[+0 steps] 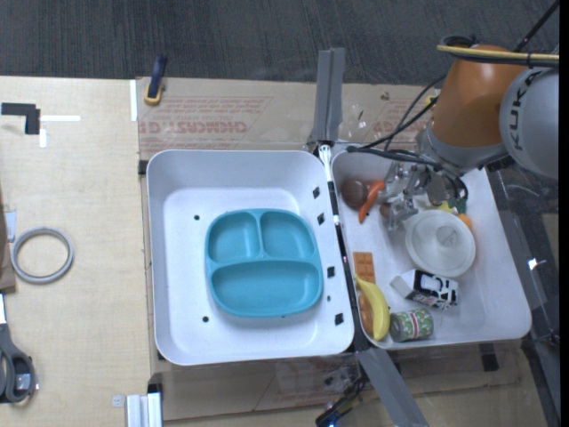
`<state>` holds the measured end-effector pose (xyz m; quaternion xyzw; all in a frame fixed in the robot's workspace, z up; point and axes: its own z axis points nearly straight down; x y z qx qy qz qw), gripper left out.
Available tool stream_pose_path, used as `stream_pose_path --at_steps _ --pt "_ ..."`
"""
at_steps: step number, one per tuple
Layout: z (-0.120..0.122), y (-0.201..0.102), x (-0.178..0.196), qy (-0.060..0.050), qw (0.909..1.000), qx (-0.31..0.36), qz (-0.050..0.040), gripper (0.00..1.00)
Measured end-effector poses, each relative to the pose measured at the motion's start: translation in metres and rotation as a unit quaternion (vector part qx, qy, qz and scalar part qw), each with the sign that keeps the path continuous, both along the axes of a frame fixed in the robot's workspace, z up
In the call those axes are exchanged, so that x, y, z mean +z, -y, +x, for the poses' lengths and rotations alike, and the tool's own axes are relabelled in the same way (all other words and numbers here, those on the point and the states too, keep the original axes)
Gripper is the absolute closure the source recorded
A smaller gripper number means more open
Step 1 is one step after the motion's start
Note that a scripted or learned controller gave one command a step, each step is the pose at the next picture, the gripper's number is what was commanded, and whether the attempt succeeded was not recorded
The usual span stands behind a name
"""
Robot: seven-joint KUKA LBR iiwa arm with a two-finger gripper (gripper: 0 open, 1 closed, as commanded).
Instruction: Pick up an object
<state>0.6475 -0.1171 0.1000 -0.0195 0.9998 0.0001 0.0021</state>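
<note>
My gripper (402, 205) hangs low in the right bin (507, 318), near its back. Just left of it lie an orange carrot (371, 200) and a brown round object (354, 190). A white round lid or bowl (440, 241) sits right below the gripper, with a small orange piece (465, 221) at its edge. Nearer the front lie a yellow banana (375, 306), a green can on its side (412, 325), a black-and-white box (433, 287) and an orange cracker-like piece (364, 264).
The left bin (169, 238) holds a blue divided plate (264, 262). A grey divider bar (329, 96) rises between the bins at the back. On the bench to the left lie a tape ring (39, 254) and scissors (16, 372).
</note>
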Motion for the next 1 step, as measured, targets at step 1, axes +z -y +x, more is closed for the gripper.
stream_pose_path --at_steps 1 --pt "0.0130 -0.0342 0.1213 0.002 0.9991 0.042 -0.0003 1.00"
